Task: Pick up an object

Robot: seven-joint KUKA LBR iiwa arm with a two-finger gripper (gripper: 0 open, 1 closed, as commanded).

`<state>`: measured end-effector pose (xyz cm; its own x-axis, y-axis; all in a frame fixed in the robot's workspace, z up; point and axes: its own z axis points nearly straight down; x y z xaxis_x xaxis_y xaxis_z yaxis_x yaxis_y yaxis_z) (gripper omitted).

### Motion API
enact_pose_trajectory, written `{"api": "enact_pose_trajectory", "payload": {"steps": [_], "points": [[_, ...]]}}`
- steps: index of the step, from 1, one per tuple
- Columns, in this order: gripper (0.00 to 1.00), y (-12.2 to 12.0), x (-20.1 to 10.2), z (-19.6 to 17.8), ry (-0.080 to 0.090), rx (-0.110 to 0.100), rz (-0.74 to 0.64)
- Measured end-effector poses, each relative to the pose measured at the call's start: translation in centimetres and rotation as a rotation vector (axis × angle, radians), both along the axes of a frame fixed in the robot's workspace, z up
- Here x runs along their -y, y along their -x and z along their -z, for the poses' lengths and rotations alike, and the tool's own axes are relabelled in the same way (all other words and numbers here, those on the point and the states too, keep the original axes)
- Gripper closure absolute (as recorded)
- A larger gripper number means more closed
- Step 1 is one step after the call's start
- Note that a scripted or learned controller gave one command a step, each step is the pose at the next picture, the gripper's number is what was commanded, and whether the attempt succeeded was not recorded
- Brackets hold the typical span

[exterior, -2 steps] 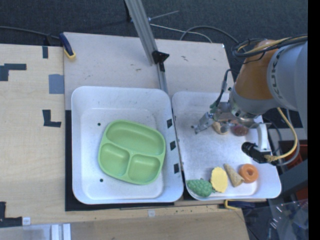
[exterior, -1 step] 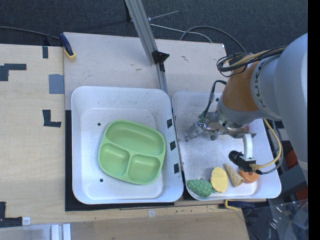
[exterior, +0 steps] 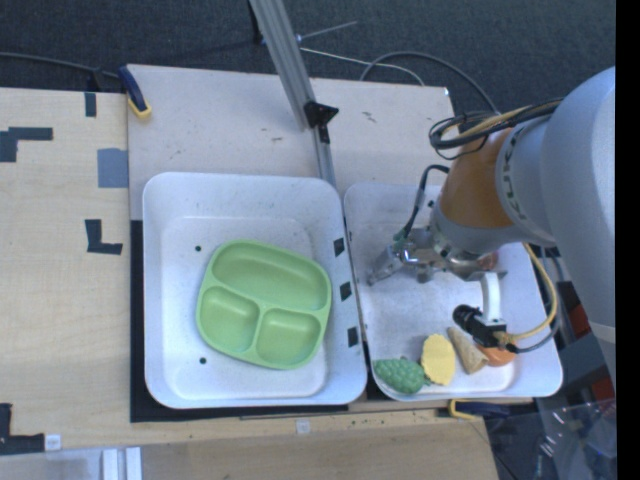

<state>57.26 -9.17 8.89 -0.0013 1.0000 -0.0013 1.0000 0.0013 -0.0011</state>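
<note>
Objects to pick sit bunched at the near edge of the right shallow white plastic bin: a bumpy green broccoli-like toy, a yellow rounded toy piece just beside it, a tan wedge-shaped piece touching the yellow one, and an orange piece partly hidden under arm parts. No single target is set by the task; any of these would do.

The grey arm with orange band reaches in from the right, over the right bin. The metal claw hangs above bare bin floor in the bin's left-middle, well apart from the toy cluster. Nothing visible between its fingers. Open or closed: cannot tell, the tips blur together at this angle.

Step in hand, as a guess: approach or search, no grasp made. Next move would call for shifting toward the near edge and dropping onto one toy.

Risks: toys crowd each other and lie close to the bin's near wall, little finger room. A black cable fitting and yellow cable hang over the orange piece.

Left white bin holds a light green three-compartment plastic plate. A grey metal pole slants over the beige counter.
</note>
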Motion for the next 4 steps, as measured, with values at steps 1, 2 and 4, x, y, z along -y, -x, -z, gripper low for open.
{"api": "enact_pose_trajectory", "payload": {"steps": [1, 2, 4], "points": [[1.0, 0.0, -0.1, -1.0, -0.001, -0.001, -0.001], [1.0, -0.8, -0.1, -5.5, -0.001, 0.004, 0.0], [1.0, 0.4, 0.6, -16.3, 0.0, 0.006, -0.001]]}}
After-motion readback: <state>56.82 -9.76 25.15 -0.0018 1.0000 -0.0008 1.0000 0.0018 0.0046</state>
